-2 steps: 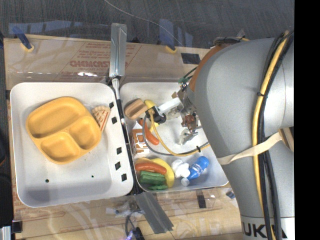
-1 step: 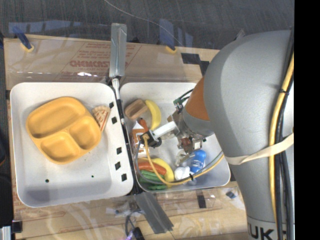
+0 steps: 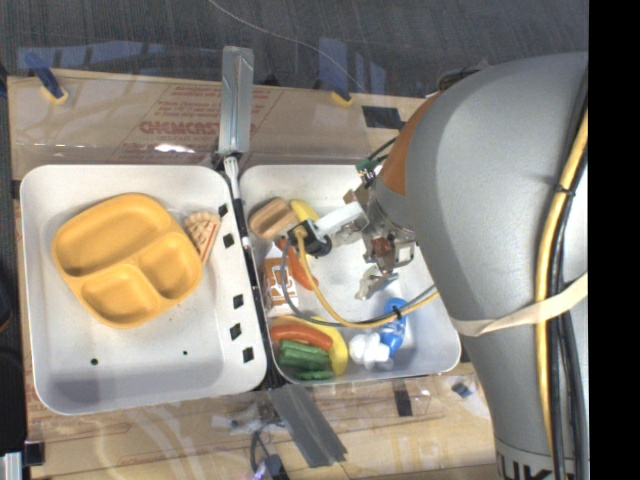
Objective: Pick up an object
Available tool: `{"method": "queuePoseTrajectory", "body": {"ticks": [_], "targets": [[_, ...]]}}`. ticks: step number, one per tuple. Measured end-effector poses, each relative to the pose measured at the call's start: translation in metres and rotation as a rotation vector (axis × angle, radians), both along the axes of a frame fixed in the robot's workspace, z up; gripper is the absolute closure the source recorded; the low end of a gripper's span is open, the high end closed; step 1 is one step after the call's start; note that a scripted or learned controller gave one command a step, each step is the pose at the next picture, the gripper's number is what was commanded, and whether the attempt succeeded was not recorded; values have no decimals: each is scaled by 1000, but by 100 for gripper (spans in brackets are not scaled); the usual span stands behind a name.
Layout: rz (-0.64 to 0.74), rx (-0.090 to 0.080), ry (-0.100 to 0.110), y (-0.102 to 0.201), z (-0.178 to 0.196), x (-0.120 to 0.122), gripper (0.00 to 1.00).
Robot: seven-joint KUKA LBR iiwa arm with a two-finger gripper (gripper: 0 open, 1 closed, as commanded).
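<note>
My gripper [image 3: 372,280] hangs over the middle of the right bin [image 3: 330,180], below the grey arm with its orange band. Its tips point down at bare bin floor, with nothing seen between them. To its left lie a brown bread-like piece [image 3: 268,217], a yellow item [image 3: 303,211] and an orange carrot-like piece [image 3: 302,268]. A blue and white object [image 3: 383,340] rests just below the gripper near the front wall. Green, orange and yellow toy food [image 3: 308,348] sits in the front left corner of that bin.
The left bin [image 3: 60,383] holds a yellow divided plate [image 3: 125,258] and a waffle cone piece [image 3: 204,233]. A grey divider [image 3: 234,108] runs between the bins. A yellow cable [image 3: 330,313] loops over the right bin. The arm's bulk covers the right side.
</note>
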State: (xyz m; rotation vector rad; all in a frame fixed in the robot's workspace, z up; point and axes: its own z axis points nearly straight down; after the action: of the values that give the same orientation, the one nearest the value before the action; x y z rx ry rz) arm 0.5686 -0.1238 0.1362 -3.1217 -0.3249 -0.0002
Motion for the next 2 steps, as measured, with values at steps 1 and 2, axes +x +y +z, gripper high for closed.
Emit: {"method": "queuePoseTrajectory", "body": {"ticks": [1,2], "targets": [[-3,0,7,-43,-45,-80,0],[28,0,1,-45,-19,16,0]]}}
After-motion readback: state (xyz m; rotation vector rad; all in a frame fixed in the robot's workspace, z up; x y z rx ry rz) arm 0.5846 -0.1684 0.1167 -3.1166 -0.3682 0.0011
